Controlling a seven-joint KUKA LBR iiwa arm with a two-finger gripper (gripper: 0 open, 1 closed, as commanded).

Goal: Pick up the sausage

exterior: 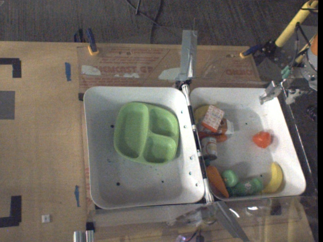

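The desk (40,135) is carrying two bins — the left bin (96,185) holding a green plate (146,132). The gripper (272,91) is hovering over the right bin's (292,150) far-right corner — fingers' state unclear. The sausage (209,147) is lying by the divider.

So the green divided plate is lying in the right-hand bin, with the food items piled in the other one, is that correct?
Not quite: the camera view shows the green divided plate lying in the left-hand bin, with the food items piled in the other one.

The gripper (273,91) hangs at the frame's right edge.
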